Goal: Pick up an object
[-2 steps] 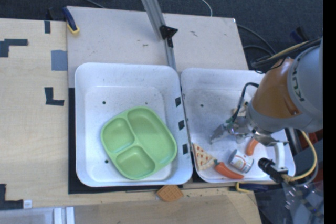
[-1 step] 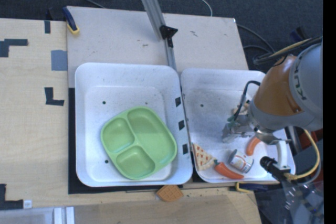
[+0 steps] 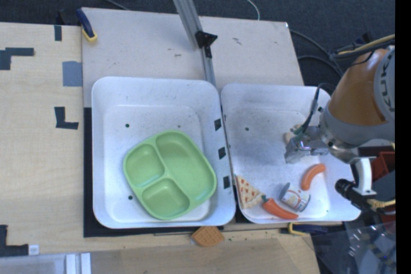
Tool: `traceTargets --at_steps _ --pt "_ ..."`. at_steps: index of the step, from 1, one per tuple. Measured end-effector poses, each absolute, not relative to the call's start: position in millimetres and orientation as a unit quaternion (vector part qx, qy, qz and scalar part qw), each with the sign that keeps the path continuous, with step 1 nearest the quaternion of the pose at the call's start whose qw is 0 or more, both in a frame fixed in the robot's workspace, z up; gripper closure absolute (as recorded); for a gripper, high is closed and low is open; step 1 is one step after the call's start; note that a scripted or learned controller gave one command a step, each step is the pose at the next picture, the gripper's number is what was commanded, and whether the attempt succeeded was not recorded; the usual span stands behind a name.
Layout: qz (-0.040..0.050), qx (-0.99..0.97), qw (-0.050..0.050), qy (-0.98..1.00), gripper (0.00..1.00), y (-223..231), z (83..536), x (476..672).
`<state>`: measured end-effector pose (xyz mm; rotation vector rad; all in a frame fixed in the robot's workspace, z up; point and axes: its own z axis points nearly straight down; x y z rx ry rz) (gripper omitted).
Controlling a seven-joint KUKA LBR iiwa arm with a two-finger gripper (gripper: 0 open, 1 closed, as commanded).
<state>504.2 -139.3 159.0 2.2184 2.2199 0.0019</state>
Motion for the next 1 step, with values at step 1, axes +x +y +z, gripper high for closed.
traceTargets --at_steps 1 --pt "0.0009 0.706 0.002 0.708 1.00 -132.2 215.0 498.6"
